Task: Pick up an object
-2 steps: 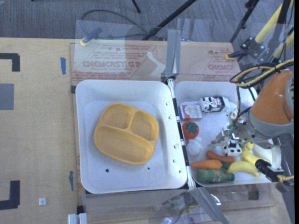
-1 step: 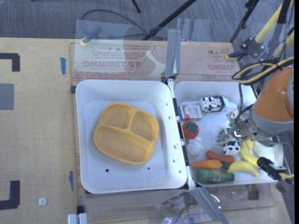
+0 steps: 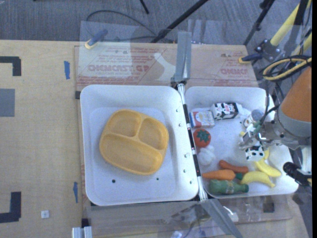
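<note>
The end effector (image 3: 253,135) hangs low at the right side of the right bin (image 3: 233,94); its fingers blur into metal clutter, so I cannot tell their spread. Just below sits a black-and-white cow toy (image 3: 254,153), partly hidden. Nearby lie a banana (image 3: 260,177), carrot (image 3: 219,174), green bottle (image 3: 227,186), tomato (image 3: 201,137) and milk carton (image 3: 202,118). At centre-left, the left bin (image 3: 94,187) holds a yellow divided plate (image 3: 133,141).
</note>
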### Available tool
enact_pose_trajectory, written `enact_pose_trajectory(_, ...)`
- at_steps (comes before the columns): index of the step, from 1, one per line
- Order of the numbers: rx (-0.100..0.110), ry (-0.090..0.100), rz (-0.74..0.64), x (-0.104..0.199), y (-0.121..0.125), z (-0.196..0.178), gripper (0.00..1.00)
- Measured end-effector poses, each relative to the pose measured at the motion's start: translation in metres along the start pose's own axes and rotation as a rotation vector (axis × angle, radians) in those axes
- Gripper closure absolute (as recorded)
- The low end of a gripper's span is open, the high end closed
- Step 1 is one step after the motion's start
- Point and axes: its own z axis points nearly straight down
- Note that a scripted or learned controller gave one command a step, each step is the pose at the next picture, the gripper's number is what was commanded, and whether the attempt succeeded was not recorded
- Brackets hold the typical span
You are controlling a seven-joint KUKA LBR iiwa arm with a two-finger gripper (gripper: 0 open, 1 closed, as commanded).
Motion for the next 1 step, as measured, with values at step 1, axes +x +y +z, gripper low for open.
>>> enact_pose_trajectory(1, 0.002, 0.001, 0.147, 0.0848, 0.0112, -0.0704, 1.00)
